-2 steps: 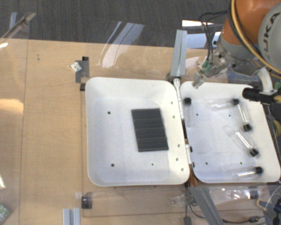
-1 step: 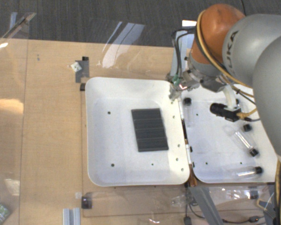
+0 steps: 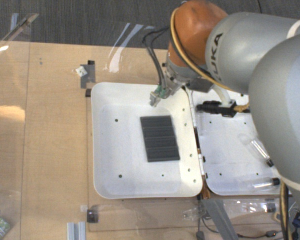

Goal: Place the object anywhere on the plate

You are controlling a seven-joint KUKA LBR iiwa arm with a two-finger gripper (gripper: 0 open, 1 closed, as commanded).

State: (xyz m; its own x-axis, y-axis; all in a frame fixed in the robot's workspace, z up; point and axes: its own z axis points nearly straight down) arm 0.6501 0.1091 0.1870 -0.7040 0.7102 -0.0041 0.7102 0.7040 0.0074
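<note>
bins: 2 white, side by side, left (image 3: 105,179) and right (image 3: 225,184) | plate: 1 dark ribbed rectangle (image 3: 160,138) in left bin | arm: 1 (image 3: 270,69) | end effector: 1 (image 3: 156,98) | tabletop: 1 (image 3: 40,144) | black brackets at left bin's corners: 2, upper (image 3: 89,75) and lower (image 3: 92,215)

Light wooden bench (image 3: 40,159) below dark grey ribbed floor (image 3: 90,9).

one fixed camera, overhead, slanted down on both bins (image 3: 105,184), arm (image 3: 260,49) close at right
</note>
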